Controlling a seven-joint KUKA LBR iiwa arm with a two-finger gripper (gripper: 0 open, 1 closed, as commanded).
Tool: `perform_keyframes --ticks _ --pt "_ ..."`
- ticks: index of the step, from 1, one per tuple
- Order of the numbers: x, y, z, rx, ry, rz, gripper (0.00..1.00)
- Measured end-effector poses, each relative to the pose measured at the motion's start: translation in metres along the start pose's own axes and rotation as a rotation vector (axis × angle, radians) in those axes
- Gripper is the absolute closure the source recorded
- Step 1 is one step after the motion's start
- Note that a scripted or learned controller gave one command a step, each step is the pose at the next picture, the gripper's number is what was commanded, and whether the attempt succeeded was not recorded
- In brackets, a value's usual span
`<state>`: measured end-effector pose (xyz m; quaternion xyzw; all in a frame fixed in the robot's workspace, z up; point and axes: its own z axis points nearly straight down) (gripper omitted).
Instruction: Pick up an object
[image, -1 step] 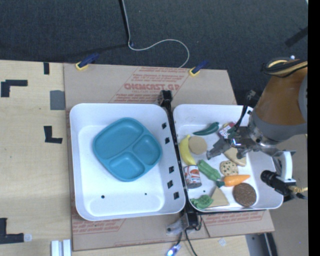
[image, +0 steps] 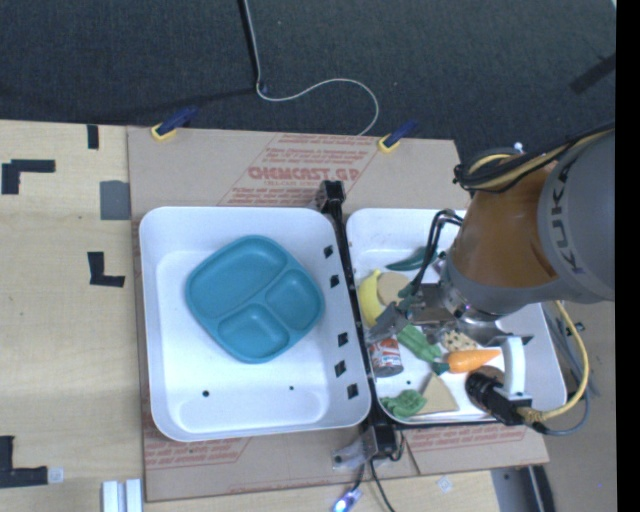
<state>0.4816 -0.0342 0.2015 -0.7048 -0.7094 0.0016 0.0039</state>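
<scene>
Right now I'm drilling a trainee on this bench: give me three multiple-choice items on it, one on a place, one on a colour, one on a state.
1. Where is the plate?
A. left bin
B. right bin
C. on the cardboard

2. What colour is the plate?
A. red
B. blue
C. yellow

3. How does the plate lie?
A. on edge
B. upside down
C. flat, hollows up

Answers:
1 A: it rests inside the left bin.
2 B: it is blue all over.
3 C: its three hollows face the camera.

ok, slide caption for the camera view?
KUKA arm's pincer low over the cluttered right bin; blue divided plate alone in the left bin.
</scene>
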Motion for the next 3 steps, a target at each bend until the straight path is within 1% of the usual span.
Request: perform_keyframes --ticks 1,2,3 --pt "-0.004 0.001 -0.011 -0.002 -0.002 0.005 1.0" --pt "0.098 0.003 -0.128 -0.019 0.002 -0.009 1.0" --pt "0.104 0.002 -0.259 -0.023 0.0 0.002 1.0"
